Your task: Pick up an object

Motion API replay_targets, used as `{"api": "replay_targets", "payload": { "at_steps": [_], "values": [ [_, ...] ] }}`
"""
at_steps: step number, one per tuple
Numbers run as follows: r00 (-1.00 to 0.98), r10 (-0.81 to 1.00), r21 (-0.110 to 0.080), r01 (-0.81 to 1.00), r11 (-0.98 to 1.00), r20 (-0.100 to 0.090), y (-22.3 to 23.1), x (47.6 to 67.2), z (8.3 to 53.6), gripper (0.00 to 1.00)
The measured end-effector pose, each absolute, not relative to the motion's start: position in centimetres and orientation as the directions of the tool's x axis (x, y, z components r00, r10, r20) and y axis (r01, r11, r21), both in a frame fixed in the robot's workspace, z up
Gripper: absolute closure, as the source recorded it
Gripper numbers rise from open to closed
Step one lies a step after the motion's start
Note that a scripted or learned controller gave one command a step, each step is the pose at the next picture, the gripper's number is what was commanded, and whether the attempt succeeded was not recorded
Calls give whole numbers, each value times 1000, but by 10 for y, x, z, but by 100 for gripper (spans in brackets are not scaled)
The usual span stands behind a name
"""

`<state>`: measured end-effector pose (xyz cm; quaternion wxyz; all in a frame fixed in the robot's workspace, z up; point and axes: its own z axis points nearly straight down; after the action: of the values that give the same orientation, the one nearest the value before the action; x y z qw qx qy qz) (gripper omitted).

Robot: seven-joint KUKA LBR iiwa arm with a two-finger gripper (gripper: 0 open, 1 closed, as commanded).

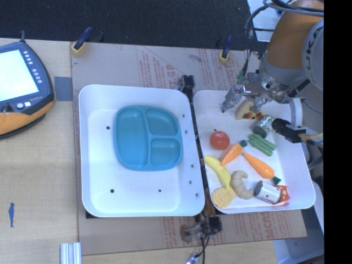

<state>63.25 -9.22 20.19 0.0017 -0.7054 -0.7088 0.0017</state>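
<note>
Two shallow white bins sit side by side on a pale wood-grain desk (38, 169), on top of a sheet of brown cardboard with faded red print. The left bin (96, 147) is smooth plastic with rounded corners and holds one thing — a glossy teal plate (147, 137), squarish with soft corners and split into three compartments.

The right bin (300, 172) is where all the toy food is. There's a round red tomato (219, 140), shiny like plastic, and just right of it a small orange carrot (232, 153) lying at a slant. A second, longer carrot (259, 165) tapers toward the bin's near right side. Above that sits a ribbed green pod-shaped veggie (262, 144). A curved yellow banana (218, 171) runs along the bin's left wall, with a round waffle-textured cookie (223, 197) at its lower end. Next to those is a lumpy beige piece (240, 183), peanut-ish in shape, touching a little metal-looking can with a red and white label (269, 192).

The gripper (237, 99) hangs over the far end of the right bin, close to a tan and dark-coloured object (246, 111) and a small silvery can (262, 125). Its grey metal fingers (229, 102) look spread apart, with nothing between them. The orange band on the arm is bulky and rounded, with black cables looped over it.

An orange-edged tablet thing with a bright screen (19, 87) rests on the desk's far left.
</note>
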Motion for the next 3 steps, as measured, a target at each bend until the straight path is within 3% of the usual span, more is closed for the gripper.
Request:
{"api": "replay_targets", "payload": {
  "at_steps": [1,2,3],
  "values": [
    [-4,1000,-8,1000,4,-2,-117,650,100,0],
    [-5,1000,-6,1000,5,-2,-96,621,91,0],
    [-5,1000,-6,1000,5,-1,-93,622,92,0]
  ]
}}
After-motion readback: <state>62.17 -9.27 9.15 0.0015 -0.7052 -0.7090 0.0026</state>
